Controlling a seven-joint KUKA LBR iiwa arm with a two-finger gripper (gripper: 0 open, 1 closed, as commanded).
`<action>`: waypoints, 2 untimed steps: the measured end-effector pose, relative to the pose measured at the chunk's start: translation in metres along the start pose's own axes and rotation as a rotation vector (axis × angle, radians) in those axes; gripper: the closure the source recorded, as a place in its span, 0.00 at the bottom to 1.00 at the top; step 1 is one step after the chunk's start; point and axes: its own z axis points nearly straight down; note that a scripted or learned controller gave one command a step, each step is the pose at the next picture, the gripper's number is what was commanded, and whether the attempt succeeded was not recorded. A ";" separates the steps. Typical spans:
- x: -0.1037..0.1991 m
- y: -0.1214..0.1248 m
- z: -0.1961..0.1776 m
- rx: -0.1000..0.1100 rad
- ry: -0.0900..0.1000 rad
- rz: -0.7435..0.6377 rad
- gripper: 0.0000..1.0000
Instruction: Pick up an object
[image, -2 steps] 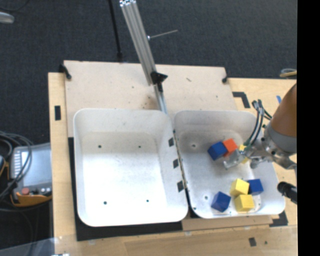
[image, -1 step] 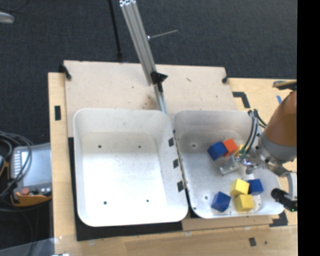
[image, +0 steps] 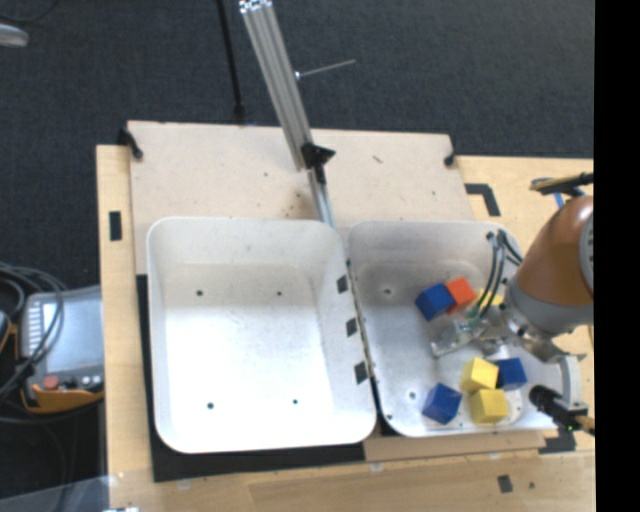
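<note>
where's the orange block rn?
Camera view: the orange block lies in the right bin, upper middle, touching a blue block on its left, just up-left of the hand.

**Robotics lab cell**

Lab setup, not a home: plywood table (image: 290, 165) on dark carpet, two white bins (image: 250, 330), aluminium extrusion mast (image: 280, 85), KUKA arm (image: 560, 265), handheld controller (image: 62, 345) with cables at left, foam test blocks (image: 480, 390).

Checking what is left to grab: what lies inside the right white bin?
Inside the right white bin: two yellow blocks, three blue blocks, one orange block. The grey arm covers the bin's right side.
</note>
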 end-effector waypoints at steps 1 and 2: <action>-0.001 0.001 -0.013 -0.006 -0.001 0.007 1.00; -0.003 0.006 -0.077 -0.005 0.000 -0.005 1.00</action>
